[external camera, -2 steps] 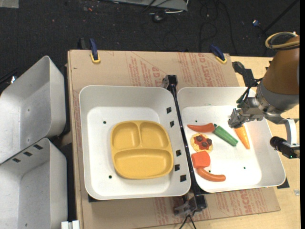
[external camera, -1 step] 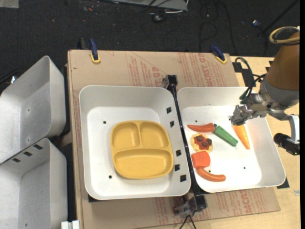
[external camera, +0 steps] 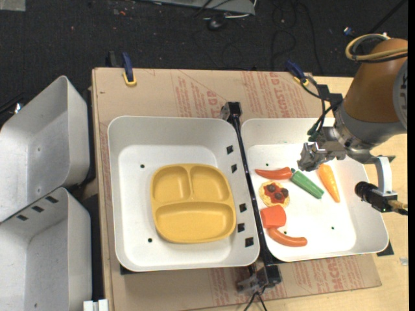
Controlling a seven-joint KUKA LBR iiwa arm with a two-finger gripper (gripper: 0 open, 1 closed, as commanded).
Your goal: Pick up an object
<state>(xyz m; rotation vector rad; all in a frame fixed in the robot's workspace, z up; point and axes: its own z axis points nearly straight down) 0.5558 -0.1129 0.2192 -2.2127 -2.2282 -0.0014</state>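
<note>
Arm comes in from the right edge of the frame, orange band in the upper right corner, wrist angled down-left into the right bin (external camera: 373, 241). Gripper (external camera: 310, 161) sits over the upper part of that bin, just above the green toy vegetable (external camera: 307, 184) and beside the top end of the orange carrot (external camera: 330, 182). Dark clutter at the tip; cannot tell how far it is open, and nothing can be seen held in it.

Right bin contents, all lying flat on the white floor:
- red chili (external camera: 274, 172), left-centre, near the divider, pointing roughly left-right
- green toy vegetable, tilted, upper end under the gripper tip, lower end toward frame centre-right
- orange carrot, just right of the green piece, narrow end pointing down the frame
- small pizza slice (external camera: 275, 193) with dark toppings, below the chili, its right edge close to the green piece
- red block (external camera: 273, 216), directly below the pizza, near or touching it
- red-orange sausage (external camera: 287, 240), lowest item, curved, near the bin's lower left

Left bin (external camera: 123, 173) holds a yellow divided tray (external camera: 192, 203), three compartments, sitting centred.

Black gadget (external camera: 375, 196) hangs over the right bin's right rim. Two tilted white bins (external camera: 39, 173) sit off the bench at the frame's left edge.
</note>
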